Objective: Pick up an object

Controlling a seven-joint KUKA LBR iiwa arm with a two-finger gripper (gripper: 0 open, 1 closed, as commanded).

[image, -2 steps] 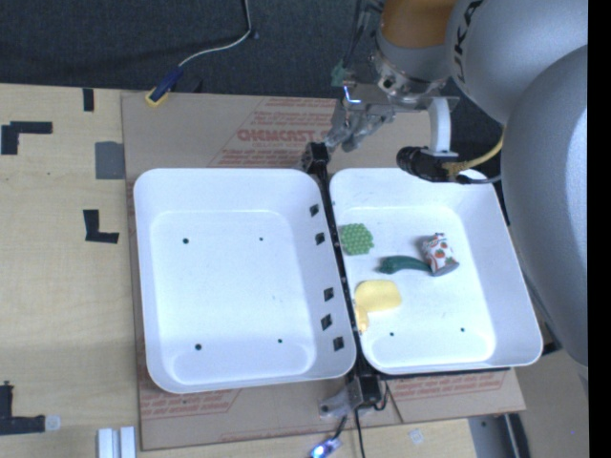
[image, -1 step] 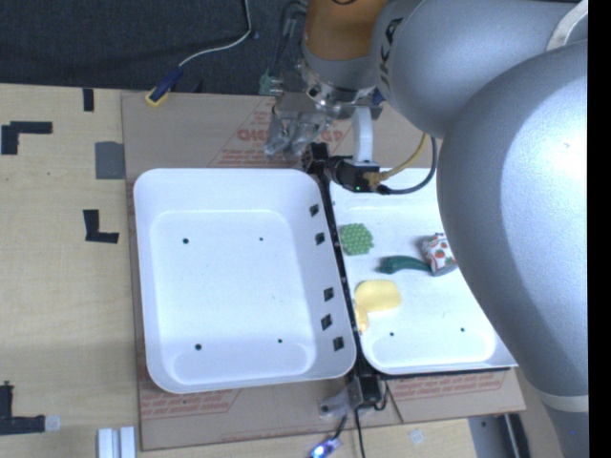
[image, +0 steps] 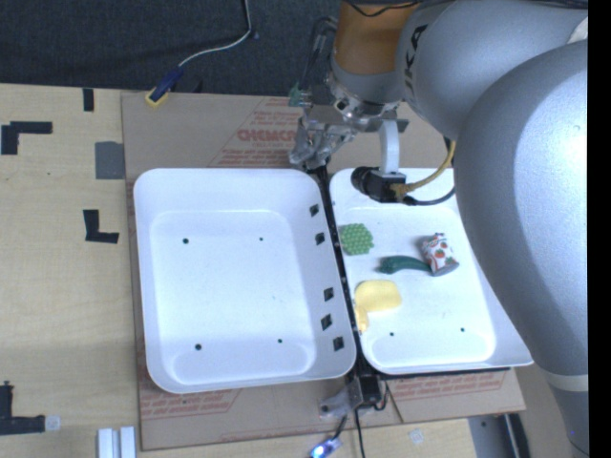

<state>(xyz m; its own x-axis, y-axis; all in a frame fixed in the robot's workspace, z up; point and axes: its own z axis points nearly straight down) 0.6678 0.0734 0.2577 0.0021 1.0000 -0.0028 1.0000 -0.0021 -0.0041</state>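
Observation:
In the right bin [image: 477, 351] lie a green knobbly ball [image: 356, 239], a dark green curved piece [image: 405, 265], a small red-and-white object [image: 437, 253] and a yellow lump [image: 378, 297]. My gripper [image: 311, 151] hangs at the far end of the rim between the two bins, above and behind all of these objects. Nothing shows between its tips. The grey arm with its orange band [image: 382, 17] covers the upper right of the view.
The left bin [image: 224, 284] stands beside the right one on a cardboard sheet [image: 248, 136]. A black cable with a yellow-and-blue end [image: 164, 88] lies at the back left. A black part with a yellow cable [image: 377, 183] overhangs the right bin's far edge.

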